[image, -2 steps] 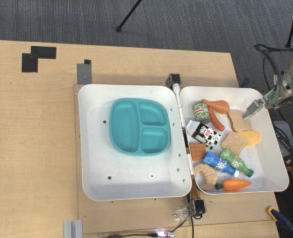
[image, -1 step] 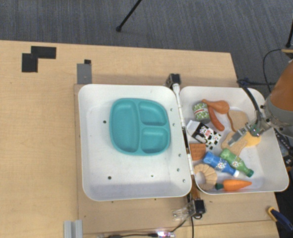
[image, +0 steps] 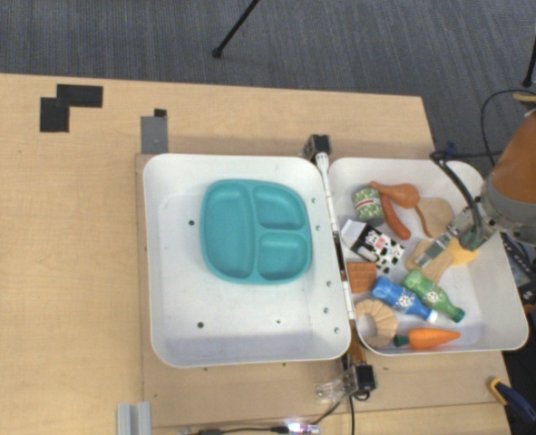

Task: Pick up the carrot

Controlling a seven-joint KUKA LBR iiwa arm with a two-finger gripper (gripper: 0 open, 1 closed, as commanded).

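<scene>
The carrot (image: 433,338), orange with a green stub at its left end, lies flat along the front wall of the right bin (image: 512,329). My gripper (image: 453,240) reaches in from the right and hangs over the middle right of that bin, well behind the carrot. It is close above a tan wooden piece (image: 433,263) and a yellow item (image: 465,255). Nothing can be made out held in it. The arm's orange band (image: 532,157) sits above the wrist at the right edge.
The right bin is crowded: a green bottle (image: 433,294) and a blue bottle (image: 398,298) just behind the carrot, a bread roll (image: 376,316), a black-and-white box (image: 379,246), a green can (image: 367,202), a brown drumstick (image: 394,199). The left bin (image: 172,270) holds a teal divided plate (image: 254,230).
</scene>
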